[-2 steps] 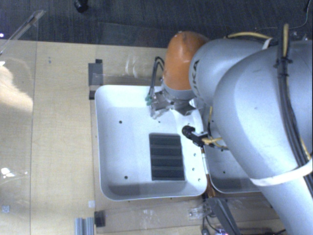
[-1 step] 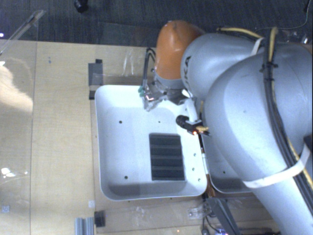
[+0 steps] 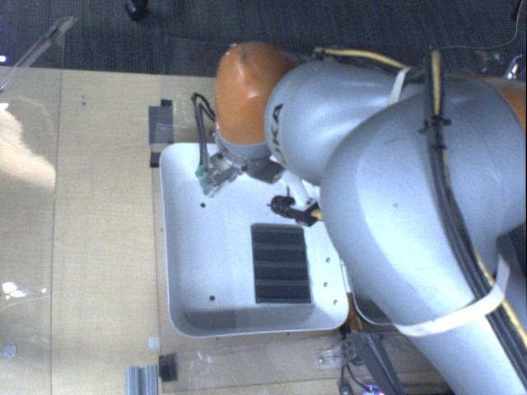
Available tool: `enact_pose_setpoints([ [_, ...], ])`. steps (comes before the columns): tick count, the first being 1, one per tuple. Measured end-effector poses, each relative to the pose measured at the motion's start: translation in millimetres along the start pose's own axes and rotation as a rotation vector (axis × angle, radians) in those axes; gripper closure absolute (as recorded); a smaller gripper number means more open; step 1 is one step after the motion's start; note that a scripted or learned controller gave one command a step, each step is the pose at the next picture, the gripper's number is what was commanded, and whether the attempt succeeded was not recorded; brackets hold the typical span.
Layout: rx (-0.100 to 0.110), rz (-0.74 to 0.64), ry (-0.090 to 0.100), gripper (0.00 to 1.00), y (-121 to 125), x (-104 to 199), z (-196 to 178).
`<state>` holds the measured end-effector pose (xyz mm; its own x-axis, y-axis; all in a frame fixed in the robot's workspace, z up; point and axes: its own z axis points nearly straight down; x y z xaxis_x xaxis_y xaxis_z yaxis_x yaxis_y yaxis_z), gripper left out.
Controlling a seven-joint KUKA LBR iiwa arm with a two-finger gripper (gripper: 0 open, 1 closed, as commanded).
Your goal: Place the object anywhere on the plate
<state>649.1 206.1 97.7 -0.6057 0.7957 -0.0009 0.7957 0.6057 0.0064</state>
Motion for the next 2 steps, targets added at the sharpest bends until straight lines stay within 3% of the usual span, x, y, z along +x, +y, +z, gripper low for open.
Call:
enact_pose_setpoints([
  [1, -0.006, -0.266, -0.003, 1.00, 4.1, 16.4, 7.6],
  [2, -0.003, -0.539, -0.001, 1.00, -5.9, 39.6, -37.8],
])
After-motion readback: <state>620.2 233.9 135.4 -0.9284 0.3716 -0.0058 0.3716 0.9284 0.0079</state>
